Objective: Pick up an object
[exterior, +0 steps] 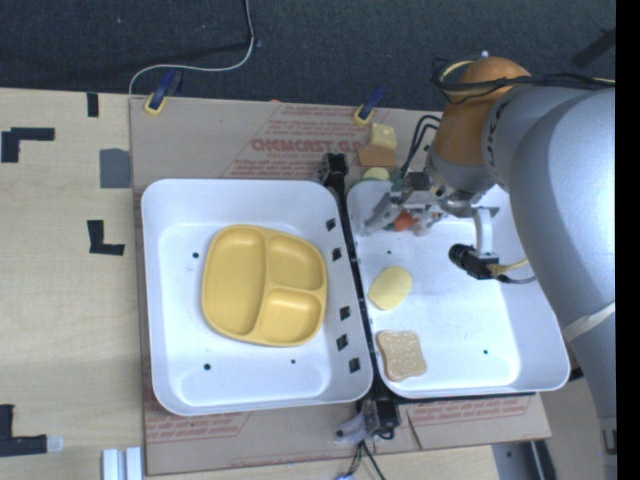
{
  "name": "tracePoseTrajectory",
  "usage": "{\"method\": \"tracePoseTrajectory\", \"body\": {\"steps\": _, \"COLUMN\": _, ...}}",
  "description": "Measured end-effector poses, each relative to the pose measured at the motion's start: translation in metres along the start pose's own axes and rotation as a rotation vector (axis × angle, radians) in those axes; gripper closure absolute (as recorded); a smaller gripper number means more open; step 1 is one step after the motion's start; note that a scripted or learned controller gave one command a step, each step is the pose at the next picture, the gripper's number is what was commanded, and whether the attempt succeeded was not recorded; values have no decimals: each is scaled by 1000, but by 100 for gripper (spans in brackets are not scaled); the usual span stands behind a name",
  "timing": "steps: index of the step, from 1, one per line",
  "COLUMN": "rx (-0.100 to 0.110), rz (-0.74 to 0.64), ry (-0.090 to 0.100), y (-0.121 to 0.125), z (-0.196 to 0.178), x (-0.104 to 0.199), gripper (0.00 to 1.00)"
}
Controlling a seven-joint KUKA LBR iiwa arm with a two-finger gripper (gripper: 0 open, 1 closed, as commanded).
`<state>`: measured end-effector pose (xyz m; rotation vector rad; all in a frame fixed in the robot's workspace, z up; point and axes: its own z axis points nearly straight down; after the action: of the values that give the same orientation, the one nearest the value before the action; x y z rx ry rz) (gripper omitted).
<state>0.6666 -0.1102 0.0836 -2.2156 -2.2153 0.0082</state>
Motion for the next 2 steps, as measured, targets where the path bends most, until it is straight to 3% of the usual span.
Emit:
{"method": "tracePoseTrajectory", "body": {"steps": 1, "rx": 0, "rz": 0, "ry": 1, "y": 0, "z": 0, "x": -19, "gripper": 0}}
{"method": "tracePoseTrajectory", "body": {"steps": 2, "rx": -2, "rz": -1, "ry": -4, "y": 0, "z": 0, "x": 6, "gripper": 0}}
